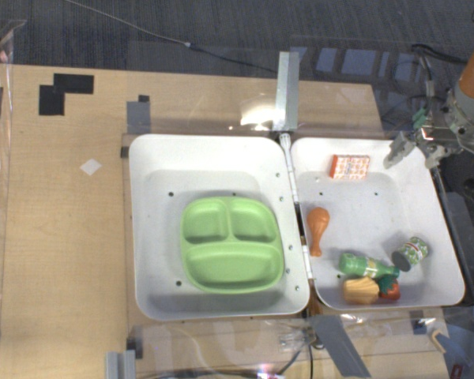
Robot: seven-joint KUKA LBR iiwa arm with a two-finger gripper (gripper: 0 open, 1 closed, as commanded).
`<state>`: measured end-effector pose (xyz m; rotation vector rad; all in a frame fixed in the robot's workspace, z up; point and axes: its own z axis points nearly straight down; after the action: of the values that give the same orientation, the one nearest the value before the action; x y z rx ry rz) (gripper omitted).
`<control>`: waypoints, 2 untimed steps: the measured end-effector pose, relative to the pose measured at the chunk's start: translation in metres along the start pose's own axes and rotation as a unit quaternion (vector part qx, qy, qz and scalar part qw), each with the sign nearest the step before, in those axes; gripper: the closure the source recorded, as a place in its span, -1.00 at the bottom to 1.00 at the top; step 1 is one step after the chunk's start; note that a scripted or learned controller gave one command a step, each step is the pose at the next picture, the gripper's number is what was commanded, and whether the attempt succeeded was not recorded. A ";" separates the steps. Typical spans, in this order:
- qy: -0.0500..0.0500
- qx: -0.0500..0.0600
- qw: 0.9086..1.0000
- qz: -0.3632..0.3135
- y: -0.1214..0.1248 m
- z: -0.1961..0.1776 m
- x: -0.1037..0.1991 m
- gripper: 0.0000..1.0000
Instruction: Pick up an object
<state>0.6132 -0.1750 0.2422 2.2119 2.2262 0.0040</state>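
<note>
Toy objects lie loose in the right bin [434,212]: an orange-and-white box [349,166] near the far wall, an orange drumstick [317,229] by the divider, and a green bottle [366,264], a small can [411,253] and a yellow-and-red piece [365,290] clustered at the near side. The gripper [415,147] hovers over the bin's far right corner, fingers spread apart, nothing between them. In the left bin [154,212] rests a green divided plate [231,243].

light: bright, even | glare: bench [257,121] | focus: slightly soft
</note>
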 end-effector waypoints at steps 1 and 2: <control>0.000 -0.001 0.997 -0.077 0.052 0.139 0.030 -1.00; -0.002 0.001 0.996 -0.086 0.057 0.148 0.035 -1.00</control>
<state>0.6705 -0.1395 0.0948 2.0105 2.4065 -0.0041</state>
